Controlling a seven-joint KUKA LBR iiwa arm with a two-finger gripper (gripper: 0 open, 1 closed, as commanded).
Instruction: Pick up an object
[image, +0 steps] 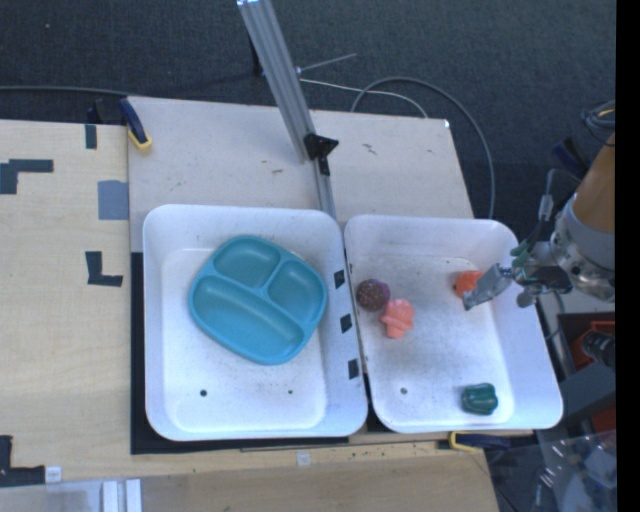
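The two-finger gripper (480, 292) hovers beside the small orange object (466, 283) near the right white bin (520, 390)'s right edge; centre over it before closing (finger spread I cannot tell).

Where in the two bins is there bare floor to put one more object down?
Left bin: a bare strip in front of the blue plate. Right bin: open floor between pink piece and green piece. Crowded near the tool and orange piece.

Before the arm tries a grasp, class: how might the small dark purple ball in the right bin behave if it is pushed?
The purple ball looks round, so it would probably roll. It seems small, so likely light. The pink object lies close beside it and might get nudged.
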